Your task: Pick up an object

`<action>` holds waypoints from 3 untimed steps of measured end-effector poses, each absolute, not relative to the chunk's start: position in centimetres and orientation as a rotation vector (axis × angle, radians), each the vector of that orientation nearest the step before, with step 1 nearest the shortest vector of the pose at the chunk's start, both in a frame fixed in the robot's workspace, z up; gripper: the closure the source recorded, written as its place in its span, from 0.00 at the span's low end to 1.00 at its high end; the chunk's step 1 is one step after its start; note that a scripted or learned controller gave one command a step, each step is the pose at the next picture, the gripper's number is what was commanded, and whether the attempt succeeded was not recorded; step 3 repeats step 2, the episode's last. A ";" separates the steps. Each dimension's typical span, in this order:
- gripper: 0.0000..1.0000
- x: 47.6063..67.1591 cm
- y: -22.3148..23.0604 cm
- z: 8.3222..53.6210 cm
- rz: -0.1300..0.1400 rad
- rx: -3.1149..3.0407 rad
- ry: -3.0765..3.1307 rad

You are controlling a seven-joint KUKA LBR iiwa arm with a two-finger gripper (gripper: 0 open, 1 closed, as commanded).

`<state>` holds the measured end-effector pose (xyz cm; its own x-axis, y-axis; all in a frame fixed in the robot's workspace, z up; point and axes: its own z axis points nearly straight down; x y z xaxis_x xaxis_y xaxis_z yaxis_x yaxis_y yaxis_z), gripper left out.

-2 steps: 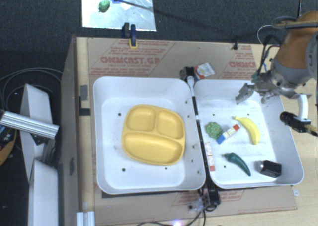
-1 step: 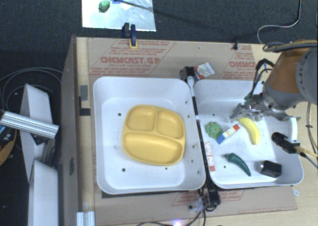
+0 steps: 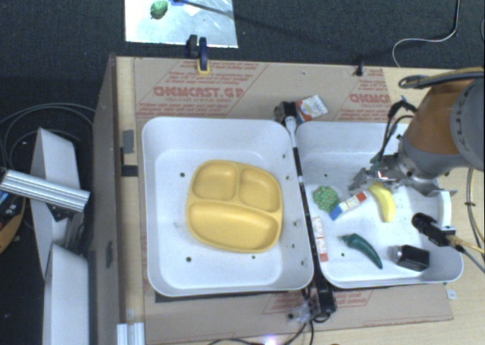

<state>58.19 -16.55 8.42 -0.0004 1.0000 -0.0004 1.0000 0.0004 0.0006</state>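
In the right bin [image 3: 341, 139], my gripper [image 3: 373, 177] hangs just above the upper end of a yellow banana [image 3: 383, 203]. To its left lies a small white tube with a red and a blue end [image 3: 348, 205], and beyond that a green leafy lump [image 3: 326, 198]. A dark green pepper [image 3: 363, 248] lies near the bin's front wall. At the front right corner rests a black block [image 3: 413, 258]. Nothing shows between the gripper and the banana.
The left bin [image 3: 163, 184] holds a yellow divided plate [image 3: 233, 205]. A small printed packet [image 3: 311, 107] lies on the cardboard behind the bins. The grey arm with its orange band [image 3: 439, 120] comes in over the right bin's far right side.
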 end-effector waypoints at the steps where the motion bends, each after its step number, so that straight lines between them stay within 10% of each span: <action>1: 1.00 58.3 -16.6 9.5 0.003 2.218 2.221; 2: 1.00 60.0 -8.1 18.6 0.006 2.214 2.224; 3: 1.00 60.0 -8.1 18.6 0.006 2.214 2.224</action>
